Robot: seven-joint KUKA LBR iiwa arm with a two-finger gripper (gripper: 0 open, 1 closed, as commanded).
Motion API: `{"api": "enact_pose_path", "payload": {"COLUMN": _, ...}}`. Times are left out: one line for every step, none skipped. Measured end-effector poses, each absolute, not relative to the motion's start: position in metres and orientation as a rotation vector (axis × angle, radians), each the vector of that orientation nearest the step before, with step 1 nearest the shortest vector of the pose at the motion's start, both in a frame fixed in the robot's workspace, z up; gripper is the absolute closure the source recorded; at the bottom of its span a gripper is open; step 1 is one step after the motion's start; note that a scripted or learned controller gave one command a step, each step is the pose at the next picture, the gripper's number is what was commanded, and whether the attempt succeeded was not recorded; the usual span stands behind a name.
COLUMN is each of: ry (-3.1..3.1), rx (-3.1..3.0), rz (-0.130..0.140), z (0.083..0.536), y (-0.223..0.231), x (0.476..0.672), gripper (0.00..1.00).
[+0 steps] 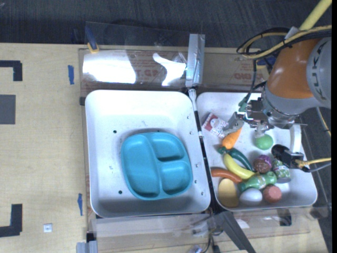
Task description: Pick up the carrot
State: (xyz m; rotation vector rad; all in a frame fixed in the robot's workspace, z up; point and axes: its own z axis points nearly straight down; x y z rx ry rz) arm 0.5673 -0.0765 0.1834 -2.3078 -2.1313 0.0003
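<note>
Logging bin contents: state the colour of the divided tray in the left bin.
Light blue tray, seen in the camera view.

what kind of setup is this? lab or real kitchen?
Most likely a lab pick-and-place bench, not a kitchen. Two shallow white bins sit side by side: the left bin holds a blue divided tray, the right bin a heap of toy food, carrot included. Loose cables trail off the arm.

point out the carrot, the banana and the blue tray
carrot [232,138], camera view, middle of its orange body
banana [236,166], camera view, middle of its yellow curve
blue tray [138,167], camera view, floor of its large left compartment
</note>
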Motion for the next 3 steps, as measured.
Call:
{"api": "enact_pose_path", "payload": {"ry": -1.885, "rx": -2.515, "rz": -0.005, "z": 0.087, "y": -0.112, "x": 0.580, "gripper": 0.00}}
{"api": "enact_pose_path", "payload": {"ry": -1.884, "rx": -2.519, "rz": -0.006, "z": 0.097, "y": -0.113, "x": 0.581, "gripper": 1.00}}
{"api": "enact_pose_path", "payload": {"ry": -2.005, "rx": -2.423, "rz": -0.009, "z": 0.188, "y": -0.050, "x": 0.651, "gripper": 1.00}}
